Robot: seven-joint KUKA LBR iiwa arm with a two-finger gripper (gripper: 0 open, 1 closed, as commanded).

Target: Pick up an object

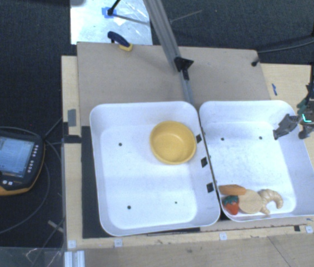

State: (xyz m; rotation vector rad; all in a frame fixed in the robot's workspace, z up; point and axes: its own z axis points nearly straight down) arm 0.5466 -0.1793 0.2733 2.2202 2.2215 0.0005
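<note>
A yellow bowl point(173, 142) sits upright in the left bin point(112, 204), toward its far right side. Small food-like items are heaped in the near corner of the right bin point(245, 149): an orange piece point(232, 189), a red piece point(232, 208), a flat beige round point(250, 204) and a pale croissant shape point(272, 197). My gripper point(294, 129) hangs over the right bin's far right rim, well away from the heap. Its two dark fingers stand apart with nothing between them.
A metal pole point(165, 32) slants across the board behind the bins, ending near the gap between them. A teach pendant point(8, 161) lies on the floor at the left. A blue and yellow clamp point(119, 40) grips the board's far edge.
</note>
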